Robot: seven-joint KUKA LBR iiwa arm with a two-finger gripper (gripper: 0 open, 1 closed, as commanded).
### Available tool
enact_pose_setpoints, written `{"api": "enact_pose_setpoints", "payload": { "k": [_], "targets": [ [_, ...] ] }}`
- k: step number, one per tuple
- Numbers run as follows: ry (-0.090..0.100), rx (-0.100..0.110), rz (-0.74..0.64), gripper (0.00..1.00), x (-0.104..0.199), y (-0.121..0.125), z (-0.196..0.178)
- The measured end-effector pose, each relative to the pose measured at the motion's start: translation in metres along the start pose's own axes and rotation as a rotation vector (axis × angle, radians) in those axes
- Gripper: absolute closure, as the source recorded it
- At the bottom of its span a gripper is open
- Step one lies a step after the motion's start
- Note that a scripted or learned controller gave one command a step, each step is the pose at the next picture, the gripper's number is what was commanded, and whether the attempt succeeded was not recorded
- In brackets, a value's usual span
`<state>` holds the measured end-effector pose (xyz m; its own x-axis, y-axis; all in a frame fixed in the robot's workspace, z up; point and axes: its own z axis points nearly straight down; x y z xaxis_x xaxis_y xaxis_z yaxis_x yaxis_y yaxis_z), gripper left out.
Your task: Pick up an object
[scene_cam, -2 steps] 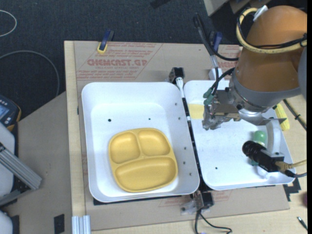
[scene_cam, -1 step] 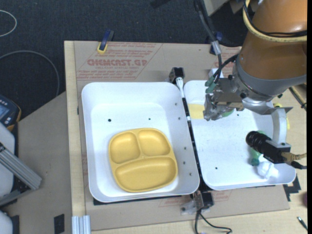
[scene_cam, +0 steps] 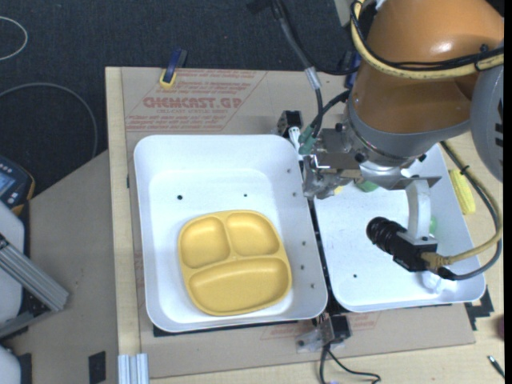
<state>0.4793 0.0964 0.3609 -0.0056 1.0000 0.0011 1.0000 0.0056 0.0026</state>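
Yellow plate [scene_cam: 233, 260] lies flat in left bin [scene_cam: 156, 174], near side. Gripper [scene_cam: 324, 170] sits over right bin [scene_cam: 352, 278], far-left corner; finger state: cannot tell. I'd go for plate rim, not flat middle.

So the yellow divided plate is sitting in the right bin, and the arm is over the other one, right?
Not quite. The camera view shows the yellow divided plate in the left bin, and the arm is over the right bin.
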Motion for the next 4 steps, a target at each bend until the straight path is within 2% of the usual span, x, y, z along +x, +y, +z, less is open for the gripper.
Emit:
{"api": "enact_pose_setpoints", "payload": {
  "k": [4],
  "targets": [
    [-0.002,-0.010,0.002,1.00,-0.001,0.002,-0.041]
  ]
}}
